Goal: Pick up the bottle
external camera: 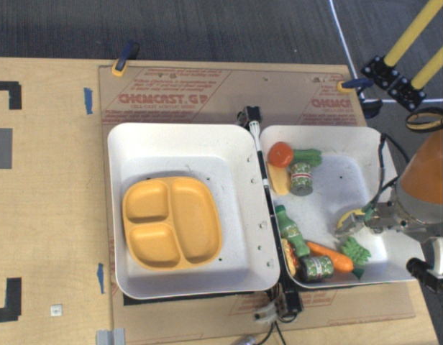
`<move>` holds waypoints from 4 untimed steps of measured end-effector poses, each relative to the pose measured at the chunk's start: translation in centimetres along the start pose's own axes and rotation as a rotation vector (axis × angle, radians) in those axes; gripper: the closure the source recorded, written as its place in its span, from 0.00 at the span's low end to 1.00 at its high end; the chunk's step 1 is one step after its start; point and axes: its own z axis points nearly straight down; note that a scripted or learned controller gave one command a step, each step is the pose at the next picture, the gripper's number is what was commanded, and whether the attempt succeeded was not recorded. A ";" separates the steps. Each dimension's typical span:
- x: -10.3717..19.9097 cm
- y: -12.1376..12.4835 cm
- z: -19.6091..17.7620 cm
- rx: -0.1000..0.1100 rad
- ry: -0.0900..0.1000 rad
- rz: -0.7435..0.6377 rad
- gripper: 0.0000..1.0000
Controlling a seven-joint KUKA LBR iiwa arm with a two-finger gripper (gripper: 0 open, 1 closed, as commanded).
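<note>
1. The bottle (288, 230) is a small green one lying on its side in the right bin (365, 141), hard against that bin's left wall; it looks like a light plastic piece, stiff enough to take a squeeze, though smooth and round, so I would expect it to roll or slip if caught off-centre
2. The best hold, to my eye, is across the body at its middle, with the jaws set crosswise to its length; the neck end looks too thin for a sure hold, and the wall beside it leaves little room for a finger on that side
3. A carrot (332, 256) and a can (316, 267) crowd its lower end, so the upper half is the freer part
4. The jaws (349, 221) hang over the same bin, and the bottle lies well off to their far side, toward the left wall and slightly lower in the view
5. Whether the jaws are spread or pressed together I cannot tell from here; nothing shows between them
</note>
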 end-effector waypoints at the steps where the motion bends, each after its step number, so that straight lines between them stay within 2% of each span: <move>1: 7.8 -0.5 0.3 -0.007 -0.004 -0.419 0.00; 2: 4.6 -0.5 0.4 -0.007 -0.001 -0.731 0.00; 3: 16.4 3.4 -9.5 -0.002 0.002 -0.716 0.00; 4: 20.8 0.8 -9.5 0.001 0.003 -0.638 0.00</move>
